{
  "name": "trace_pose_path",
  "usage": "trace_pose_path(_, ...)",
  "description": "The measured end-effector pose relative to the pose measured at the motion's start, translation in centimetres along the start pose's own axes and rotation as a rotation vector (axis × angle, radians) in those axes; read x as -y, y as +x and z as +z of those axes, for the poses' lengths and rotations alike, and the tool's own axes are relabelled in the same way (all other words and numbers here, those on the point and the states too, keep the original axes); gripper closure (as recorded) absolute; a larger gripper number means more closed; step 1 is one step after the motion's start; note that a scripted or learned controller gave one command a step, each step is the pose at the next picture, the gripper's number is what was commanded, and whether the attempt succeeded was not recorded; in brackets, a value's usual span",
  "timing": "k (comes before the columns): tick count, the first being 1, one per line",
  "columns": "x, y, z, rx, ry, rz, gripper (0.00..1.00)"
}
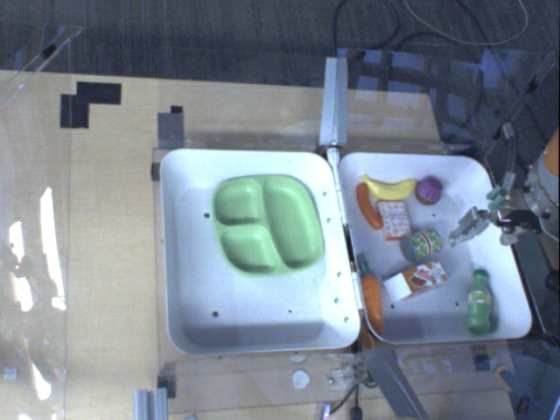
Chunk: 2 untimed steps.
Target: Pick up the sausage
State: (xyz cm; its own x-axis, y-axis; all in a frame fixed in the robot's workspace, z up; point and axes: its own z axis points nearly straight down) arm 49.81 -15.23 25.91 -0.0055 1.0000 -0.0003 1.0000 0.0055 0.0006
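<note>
On the pale wooden counter (105, 261) sit two shallow white bins side by side. The left white bin (188, 322) holds a light green plastic tray with three compartments (267, 223). The right white bin (512, 318) holds the toy food: a reddish-orange sausage (368, 206) lies along its left wall, just beside a yellow banana (390, 185) and a small red-and-white carton (394, 219). A purple round fruit (429, 190) rests near the far wall. Below come a short green-labelled can (422, 244), a white and red box (418, 280), an orange carrot (373, 302) against the left wall, and a green bottle (479, 302). The pincer (465, 227) reaches in from the right, over the bin's right half, apart from the sausage.
</note>
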Motion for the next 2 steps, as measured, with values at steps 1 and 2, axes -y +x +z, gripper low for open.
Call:
trace_pose_path(1,-5.63,1.46,16.39,-0.001,-0.001,-0.006,0.0)
trace_pose_path(2,-5.82,1.53,15.54,-0.001,-0.003,-0.008,1.0)
